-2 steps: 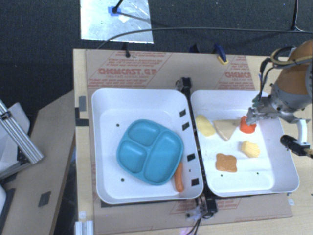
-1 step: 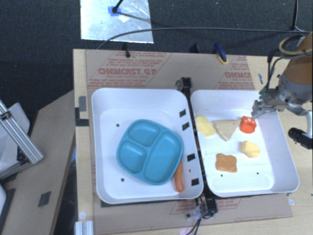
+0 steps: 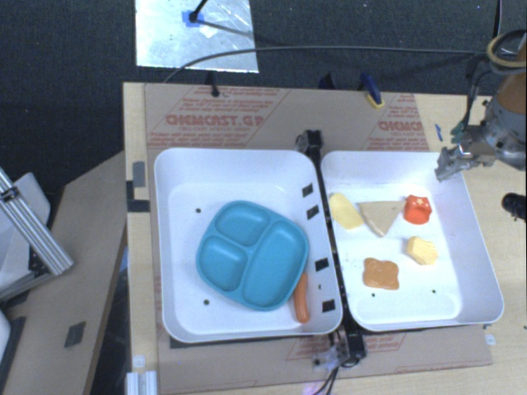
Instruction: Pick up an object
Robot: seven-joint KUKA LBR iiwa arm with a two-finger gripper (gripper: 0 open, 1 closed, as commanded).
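So the bench (image 3: 206, 109) carries 2 shallow white bins side by side. The left bin (image 3: 177, 179) has a blue divided plate (image 3: 252, 255) taking up most of its middle, plus an orange toy hot dog (image 3: 301, 298) lying along the right wall near the front right corner.

The right bin (image 3: 473, 290) is where the easy pickings are, 5 small toy foods, all apart from each other except 2. Biggest to smallest-ish: a tan wedge (image 3: 380, 216) in the middle toward the back, a yellow oval piece (image 3: 346, 211) touching it on the left-wall side, a brown-orange piece (image 3: 381, 274) toward the front, a yellow chunk (image 3: 422, 251) near the right side, and a red strawberry-looking piece (image 3: 417, 209) toward the back right.

The gripper (image 3: 452, 162) hangs over the right bin's back right corner, nothing in it, and I can't tell how the tips are set.

My call: go for the red piece, it's closest and sits clear of its neighbours. Centre over it before dropping and come straight down, staying off the bin wall.
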